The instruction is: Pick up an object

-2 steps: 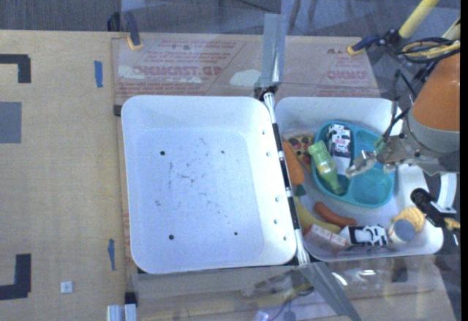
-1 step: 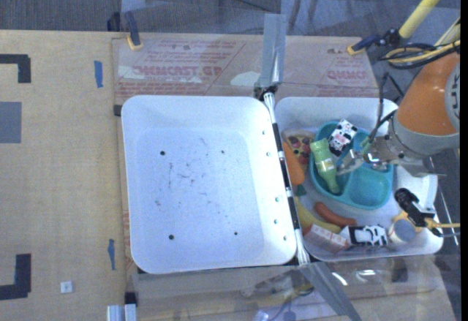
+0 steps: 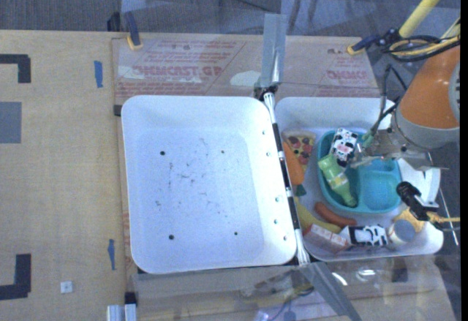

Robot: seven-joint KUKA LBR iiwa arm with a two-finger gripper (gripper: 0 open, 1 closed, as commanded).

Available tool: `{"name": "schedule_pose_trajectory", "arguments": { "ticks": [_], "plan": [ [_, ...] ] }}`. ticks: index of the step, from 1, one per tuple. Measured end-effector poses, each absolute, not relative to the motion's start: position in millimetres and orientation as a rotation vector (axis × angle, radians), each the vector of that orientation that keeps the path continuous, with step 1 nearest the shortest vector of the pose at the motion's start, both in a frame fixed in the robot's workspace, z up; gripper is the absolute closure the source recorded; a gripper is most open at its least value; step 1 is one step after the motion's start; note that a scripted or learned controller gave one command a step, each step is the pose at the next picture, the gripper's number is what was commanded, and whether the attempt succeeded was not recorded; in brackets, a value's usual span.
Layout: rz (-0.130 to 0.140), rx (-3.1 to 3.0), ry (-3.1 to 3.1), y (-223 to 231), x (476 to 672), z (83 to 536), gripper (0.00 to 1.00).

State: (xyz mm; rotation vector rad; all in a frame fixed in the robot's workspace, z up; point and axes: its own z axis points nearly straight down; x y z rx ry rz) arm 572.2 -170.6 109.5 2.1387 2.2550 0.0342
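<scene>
At right of frame, the gripper point(image 3: 363, 153) hangs over the teal bowl point(image 3: 373, 191), beside what may be a cow toy point(image 3: 344, 145); jaw state unclear.

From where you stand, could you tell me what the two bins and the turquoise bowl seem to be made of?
Left bin and right bin: probably moulded plastic, matt white, with rounded corners. Turquoise bowl: likely smooth plastic, uniform colour with a slight sheen; I cannot be sure.
</scene>
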Motion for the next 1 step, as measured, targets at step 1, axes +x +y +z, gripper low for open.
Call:
{"name": "schedule_pose_trajectory", "arguments": {
  "ticks": [1],
  "plan": [
    [0.032, 2.139, 2.254, -171.2, 571.8, 109.4, 0.00]
  ]
}}
